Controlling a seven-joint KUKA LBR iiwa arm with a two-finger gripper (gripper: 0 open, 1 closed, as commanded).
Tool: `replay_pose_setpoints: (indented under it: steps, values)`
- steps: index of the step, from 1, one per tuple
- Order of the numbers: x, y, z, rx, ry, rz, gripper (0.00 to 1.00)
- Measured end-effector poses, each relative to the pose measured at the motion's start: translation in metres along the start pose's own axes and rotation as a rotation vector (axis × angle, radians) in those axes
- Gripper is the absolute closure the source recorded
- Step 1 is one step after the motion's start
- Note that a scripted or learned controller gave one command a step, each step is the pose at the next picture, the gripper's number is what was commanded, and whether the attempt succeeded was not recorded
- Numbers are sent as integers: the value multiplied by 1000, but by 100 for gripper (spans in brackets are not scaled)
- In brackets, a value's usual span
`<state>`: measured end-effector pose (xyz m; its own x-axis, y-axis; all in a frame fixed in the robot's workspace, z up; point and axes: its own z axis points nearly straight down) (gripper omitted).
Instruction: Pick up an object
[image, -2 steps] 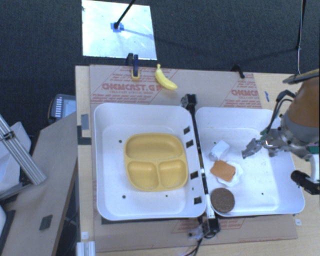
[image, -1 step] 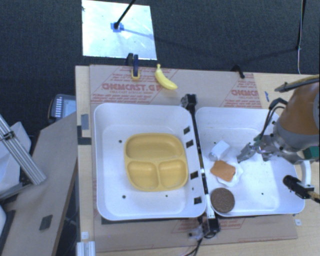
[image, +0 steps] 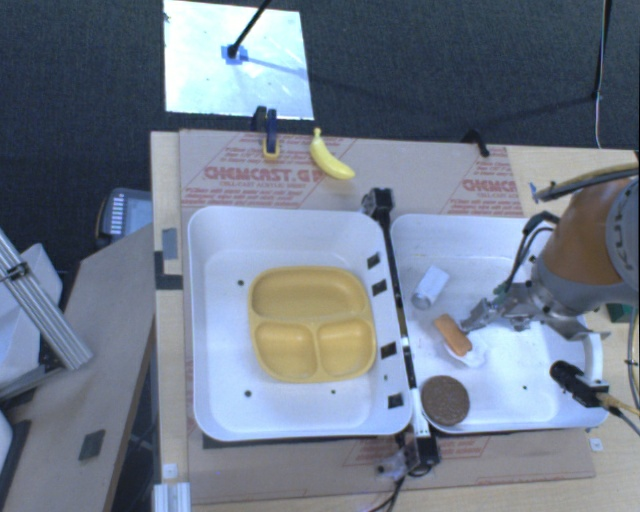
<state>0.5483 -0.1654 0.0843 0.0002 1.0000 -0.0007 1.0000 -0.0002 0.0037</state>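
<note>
You see the end effector (image: 478, 318) low in the right bin (image: 500, 400), just beside the orange hot dog (image: 453, 336); whether it's spread you cannot tell.

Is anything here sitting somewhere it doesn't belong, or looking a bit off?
One thing stands out: a yellow banana lies outside both bins, on the cardboard behind the left bin. The other small items, a hot-dog-like toy, a small grey can and a brown disc, sit in the right bin.
</note>
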Motion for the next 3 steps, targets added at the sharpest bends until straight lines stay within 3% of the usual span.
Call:
replay_pose_setpoints:
  steps: [1, 3]
  values:
    - [0, 1, -13, -3, 0, -1, 100]
    - [3, -10, -109, -2, -1, -4, 100]
